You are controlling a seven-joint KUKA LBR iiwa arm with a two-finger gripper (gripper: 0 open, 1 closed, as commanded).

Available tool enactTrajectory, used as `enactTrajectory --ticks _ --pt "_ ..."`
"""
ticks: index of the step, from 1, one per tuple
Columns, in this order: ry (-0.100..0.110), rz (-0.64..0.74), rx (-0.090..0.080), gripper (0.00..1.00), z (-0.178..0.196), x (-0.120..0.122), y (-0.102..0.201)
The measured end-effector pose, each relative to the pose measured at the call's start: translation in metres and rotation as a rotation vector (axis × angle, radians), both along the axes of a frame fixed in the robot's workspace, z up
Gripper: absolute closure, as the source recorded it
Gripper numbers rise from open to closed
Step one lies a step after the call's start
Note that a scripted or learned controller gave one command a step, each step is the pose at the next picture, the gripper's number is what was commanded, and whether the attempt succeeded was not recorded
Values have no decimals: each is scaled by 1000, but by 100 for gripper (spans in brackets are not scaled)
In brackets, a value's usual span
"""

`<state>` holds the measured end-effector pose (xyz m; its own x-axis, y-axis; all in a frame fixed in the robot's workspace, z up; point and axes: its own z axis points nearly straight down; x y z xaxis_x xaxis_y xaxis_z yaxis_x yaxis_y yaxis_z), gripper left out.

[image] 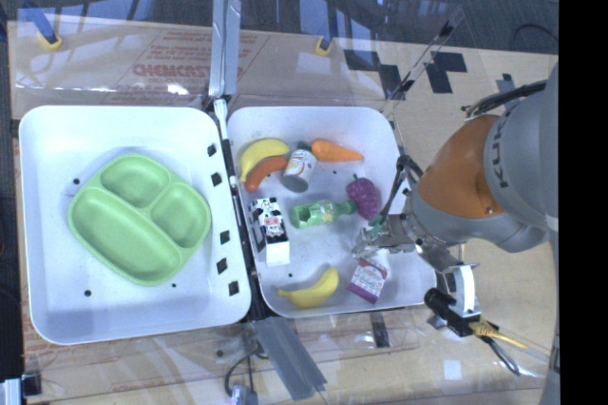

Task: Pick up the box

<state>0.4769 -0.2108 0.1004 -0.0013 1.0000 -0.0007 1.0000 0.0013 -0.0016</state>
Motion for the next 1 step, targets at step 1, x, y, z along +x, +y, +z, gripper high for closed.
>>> enactTrajectory --ticks 1 --pt "0 0 0 0 0 0 0"
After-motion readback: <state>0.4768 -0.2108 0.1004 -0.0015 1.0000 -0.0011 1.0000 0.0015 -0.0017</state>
